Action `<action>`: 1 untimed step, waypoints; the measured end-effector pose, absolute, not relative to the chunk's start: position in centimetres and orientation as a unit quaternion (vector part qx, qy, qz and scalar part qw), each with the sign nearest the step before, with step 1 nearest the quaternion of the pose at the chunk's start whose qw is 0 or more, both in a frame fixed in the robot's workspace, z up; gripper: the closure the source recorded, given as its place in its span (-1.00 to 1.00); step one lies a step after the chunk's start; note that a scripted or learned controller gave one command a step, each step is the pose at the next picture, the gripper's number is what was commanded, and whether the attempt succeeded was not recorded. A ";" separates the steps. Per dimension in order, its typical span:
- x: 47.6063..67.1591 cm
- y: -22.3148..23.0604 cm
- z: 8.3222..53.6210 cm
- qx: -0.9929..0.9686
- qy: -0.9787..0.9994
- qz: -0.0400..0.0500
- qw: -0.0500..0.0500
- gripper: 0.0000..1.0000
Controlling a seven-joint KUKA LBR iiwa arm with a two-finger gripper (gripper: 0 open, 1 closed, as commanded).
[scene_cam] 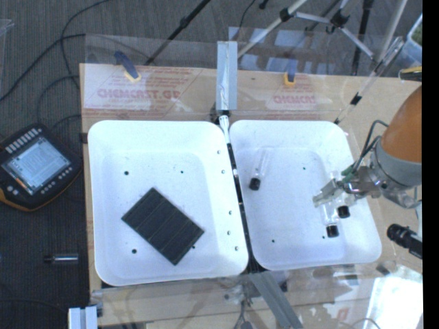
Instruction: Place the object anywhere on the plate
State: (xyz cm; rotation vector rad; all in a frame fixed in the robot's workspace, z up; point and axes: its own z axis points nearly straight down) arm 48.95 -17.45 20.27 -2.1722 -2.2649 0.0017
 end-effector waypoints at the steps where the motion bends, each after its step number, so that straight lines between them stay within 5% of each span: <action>1: 55.5 -13.8 21.8 -0.601 -0.799 0.001 0.001 1.00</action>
